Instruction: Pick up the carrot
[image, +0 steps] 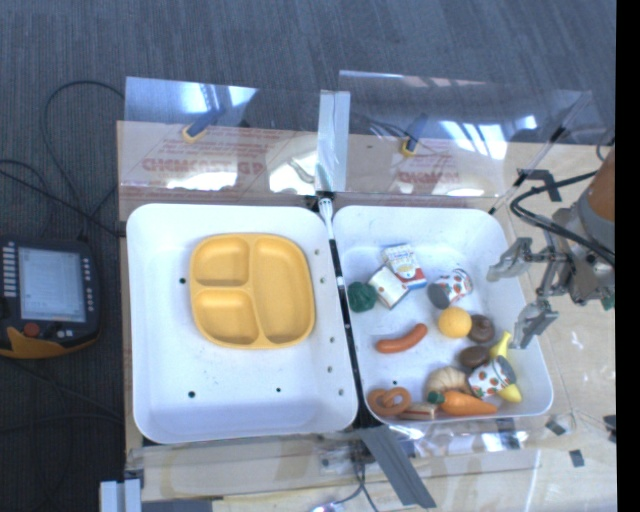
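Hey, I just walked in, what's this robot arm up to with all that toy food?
The arm reaches in from the right, its claw open over the right bin's right edge, holding nothing. The carrot it is meant to pick up lies untouched at that bin's near edge, among other toy food such as a sausage and a lemon. The left bin holds a yellow tray.

dark grey carpet (250, 40) is lying all around the bench (590, 380). left of the bench, a control pendant (45, 295) is resting on the carpet, its black cable (60, 150) looping beside it.
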